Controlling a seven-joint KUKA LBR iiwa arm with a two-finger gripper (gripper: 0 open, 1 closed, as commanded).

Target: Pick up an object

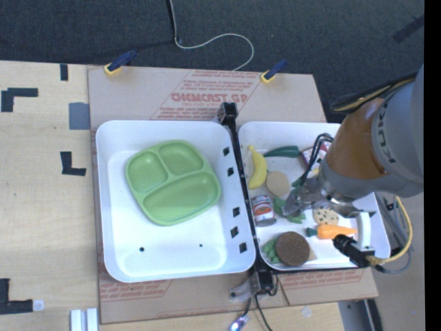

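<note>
My gripper is low in the right bin, over the toys in its middle. Just left of it stands a small can with a red label. A tan round piece and a yellow banana lie up and to the left. A green toy shows partly beneath the gripper tip. In front lies a brown round patty. To the right are a speckled cracker and an orange carrot piece. The arm's wrist hides what is directly under it.
The left bin holds a green divided plate. A black divider runs between the bins. A green-handled item lies at the back of the right bin. The arm's grey and orange body covers that bin's right side.
</note>
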